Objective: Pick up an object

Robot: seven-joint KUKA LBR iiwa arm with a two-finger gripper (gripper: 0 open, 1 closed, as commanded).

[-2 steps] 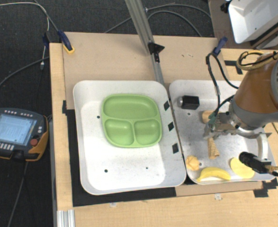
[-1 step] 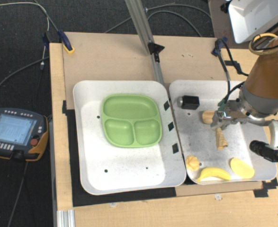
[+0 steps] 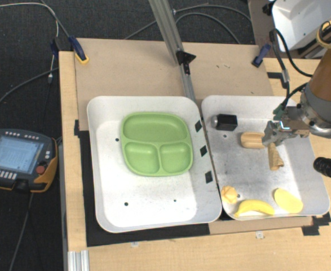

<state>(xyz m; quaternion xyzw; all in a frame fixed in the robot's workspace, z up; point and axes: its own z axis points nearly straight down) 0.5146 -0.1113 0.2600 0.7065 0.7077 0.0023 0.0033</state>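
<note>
In the right bin [image 3: 300, 168], my gripper [image 3: 273, 136] hangs low over the middle. It is just to the right of a tan bread-like piece [image 3: 251, 140] and above a brown stick-like piece [image 3: 276, 159]. A black block [image 3: 226, 121] lies toward the bin's far left. Along the near edge are a banana [image 3: 254, 208], a yellow lemon-like piece [image 3: 288, 201] and a small peach-coloured piece [image 3: 229, 194]. I see nothing lifted off the bin floor.
The left bin [image 3: 106, 168] holds a green divided plate [image 3: 157, 143]. A slanted metal post [image 3: 171, 27] rises between the bins at the back. A teach pendant [image 3: 18, 160] lies on the floor to the left. Blue clamps [image 3: 78, 49] grip the bench's far corners.
</note>
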